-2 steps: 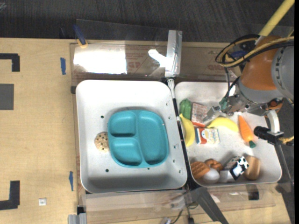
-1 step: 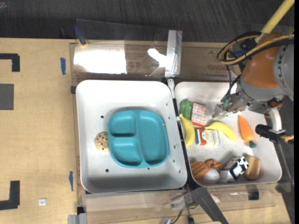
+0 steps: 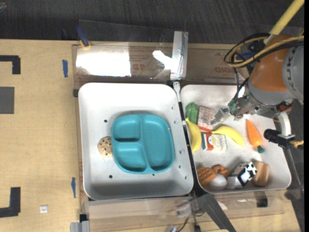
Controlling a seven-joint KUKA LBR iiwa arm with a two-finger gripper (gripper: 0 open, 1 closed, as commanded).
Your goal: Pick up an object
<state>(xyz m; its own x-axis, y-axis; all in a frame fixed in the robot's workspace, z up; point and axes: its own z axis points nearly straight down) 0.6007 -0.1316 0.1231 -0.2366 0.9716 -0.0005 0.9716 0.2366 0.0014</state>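
Gripper [image 3: 227, 111] hangs low in right bin [image 3: 285, 178], whether it holds anything I can't tell, banana [image 3: 227, 133] just below-left of it, long axis running left-right across bin, carrot [image 3: 254, 134] just right of banana, so likely banana is nearest target.

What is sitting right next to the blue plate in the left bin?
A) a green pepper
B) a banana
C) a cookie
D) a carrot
C: a round speckled cookie lies against the left edge of the blue plate in the left bin, while the banana, carrot and green pepper are all in the right bin.
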